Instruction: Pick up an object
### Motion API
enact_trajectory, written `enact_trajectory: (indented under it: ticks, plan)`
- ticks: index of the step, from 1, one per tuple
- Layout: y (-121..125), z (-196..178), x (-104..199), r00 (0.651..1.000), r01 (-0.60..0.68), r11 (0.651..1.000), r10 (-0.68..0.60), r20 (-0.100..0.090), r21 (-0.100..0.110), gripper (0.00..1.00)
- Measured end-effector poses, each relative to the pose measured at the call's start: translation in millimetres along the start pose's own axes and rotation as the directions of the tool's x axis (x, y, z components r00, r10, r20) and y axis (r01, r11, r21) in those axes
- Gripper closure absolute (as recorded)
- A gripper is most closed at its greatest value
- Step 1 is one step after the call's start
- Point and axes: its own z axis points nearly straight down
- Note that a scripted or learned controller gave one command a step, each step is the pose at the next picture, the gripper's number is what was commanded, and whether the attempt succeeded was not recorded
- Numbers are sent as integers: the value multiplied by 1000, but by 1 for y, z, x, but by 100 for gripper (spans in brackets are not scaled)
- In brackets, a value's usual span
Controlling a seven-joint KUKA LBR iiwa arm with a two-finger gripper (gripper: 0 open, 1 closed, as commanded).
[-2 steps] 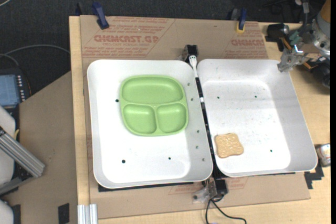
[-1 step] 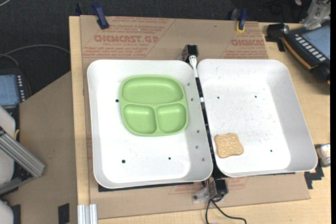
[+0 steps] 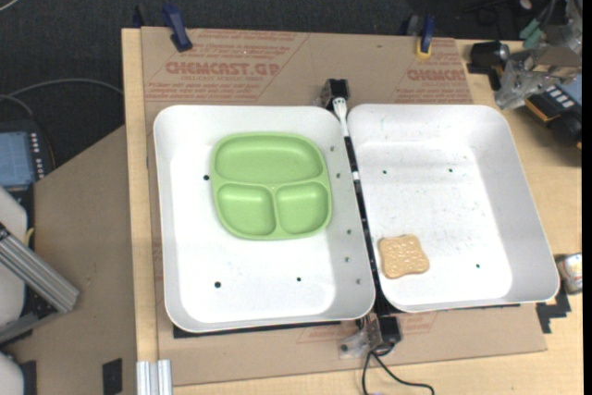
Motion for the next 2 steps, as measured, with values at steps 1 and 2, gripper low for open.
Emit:
enact_trajectory:
  ticks: [1,2]
  plan:
    - [-45,60,42,1000,1,1000,-1,-1,2,100]
    - [-134,153,167,1000,9,1000,-9,-4,11,100]
